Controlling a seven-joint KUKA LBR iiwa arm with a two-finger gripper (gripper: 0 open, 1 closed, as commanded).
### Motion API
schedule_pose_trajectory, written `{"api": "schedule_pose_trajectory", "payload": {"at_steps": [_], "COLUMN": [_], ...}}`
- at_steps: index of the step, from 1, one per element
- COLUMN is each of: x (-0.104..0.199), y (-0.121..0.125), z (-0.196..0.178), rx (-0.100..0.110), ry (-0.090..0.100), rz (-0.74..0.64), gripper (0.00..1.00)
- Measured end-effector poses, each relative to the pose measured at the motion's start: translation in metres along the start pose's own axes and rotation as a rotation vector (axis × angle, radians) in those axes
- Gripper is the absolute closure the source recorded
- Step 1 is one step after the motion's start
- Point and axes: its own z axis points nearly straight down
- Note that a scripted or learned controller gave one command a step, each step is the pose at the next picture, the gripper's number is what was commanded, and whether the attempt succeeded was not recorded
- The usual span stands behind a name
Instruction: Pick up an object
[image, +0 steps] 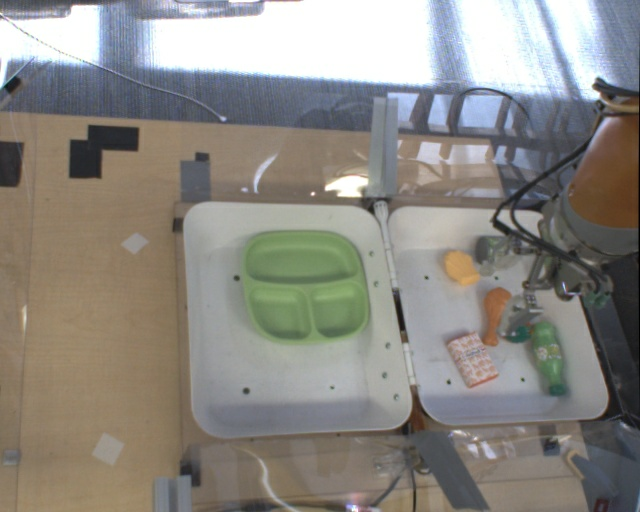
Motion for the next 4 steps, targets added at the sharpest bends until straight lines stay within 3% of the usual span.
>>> {"api": "schedule_pose_trajectory", "payload": {"at_steps": [1, 2, 3, 4], "x": [-0.014, -0.017, -0.051, -0.006], "y": [0.022, 0.023, 0.091, 0.147], "z": [0.144, 0.133, 0.051, -0.010], "rx": [-0.001, 0.000, -0.006, -0.005], "ry": [-0.001, -0.009, -0.007, -0.004], "rz": [0.076, 0.068, 0.441, 0.271], "gripper": [0.00, 1.00, 1.00, 1.00]}}
